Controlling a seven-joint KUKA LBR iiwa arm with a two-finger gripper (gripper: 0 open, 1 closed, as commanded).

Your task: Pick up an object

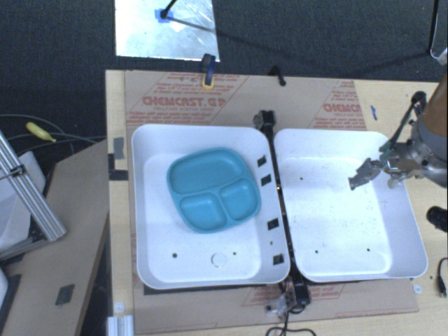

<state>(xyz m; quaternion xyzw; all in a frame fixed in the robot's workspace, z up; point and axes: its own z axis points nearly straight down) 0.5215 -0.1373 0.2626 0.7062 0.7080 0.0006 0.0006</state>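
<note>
- Blue divided plate (pixel 213 198) is lying flat in the left bin (pixel 150 257), slightly toward that bin's far half; it looks like the one thing available to pick, and it is sitting untouched.
- Small round clear disc (pixel 219 260), nearer the camera in the same bin, is resting on the floor; I cannot tell whether it is a loose item or part of the bin.
- Right bin (pixel 336 257) is showing a bare, lightly speckled floor beneath the arm.
- Tool (pixel 362 175) is hanging over the right bin near its far right side, well apart from the plate; whether it is spread or pressed together I cannot tell, and nothing is showing between its tips.
- Judging from this, the pick is not yet begun: crossing to the left bin, descending, gripping and lifting are all remaining.
- Surface (pixel 189 93) beyond the bins is carrying printed cardboard.
</note>
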